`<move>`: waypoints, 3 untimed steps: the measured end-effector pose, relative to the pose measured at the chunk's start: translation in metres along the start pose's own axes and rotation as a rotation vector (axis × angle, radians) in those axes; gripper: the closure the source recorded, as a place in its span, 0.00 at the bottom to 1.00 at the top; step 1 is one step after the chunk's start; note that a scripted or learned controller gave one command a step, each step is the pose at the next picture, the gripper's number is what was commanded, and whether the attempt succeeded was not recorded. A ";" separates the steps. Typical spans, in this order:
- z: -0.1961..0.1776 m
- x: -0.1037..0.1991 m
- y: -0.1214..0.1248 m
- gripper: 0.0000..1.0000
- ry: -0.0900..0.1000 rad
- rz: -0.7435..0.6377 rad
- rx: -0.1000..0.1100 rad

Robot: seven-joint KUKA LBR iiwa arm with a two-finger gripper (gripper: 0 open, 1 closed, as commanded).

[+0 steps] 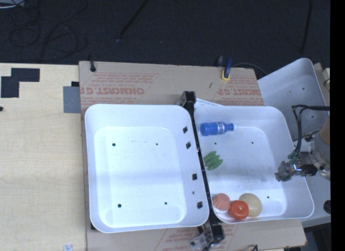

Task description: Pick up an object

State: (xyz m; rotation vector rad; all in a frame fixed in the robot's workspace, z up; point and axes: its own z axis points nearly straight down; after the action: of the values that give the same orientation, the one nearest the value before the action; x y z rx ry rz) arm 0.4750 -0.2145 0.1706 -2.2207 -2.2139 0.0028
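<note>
The blue bottle (216,129) is seen lying in the right bin (280,116), with a green item (213,161) and three roundish pieces, perhaps toy food (237,205). The gripper (284,173) is poised at that bin's right edge; its state cannot be told.

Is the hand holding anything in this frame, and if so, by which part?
Nothing is seen held. The hand sits at the right bin's right edge, apart from the blue bottle and the other items.
</note>
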 end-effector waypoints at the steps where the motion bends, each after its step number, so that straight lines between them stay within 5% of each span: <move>1: -0.009 0.000 0.000 1.00 0.001 0.001 0.001; 3: -0.028 -0.002 0.000 1.00 0.003 -0.001 0.004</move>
State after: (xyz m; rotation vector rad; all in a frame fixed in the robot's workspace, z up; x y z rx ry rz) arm 0.4752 -0.2162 0.1990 -2.2168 -2.2115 0.0041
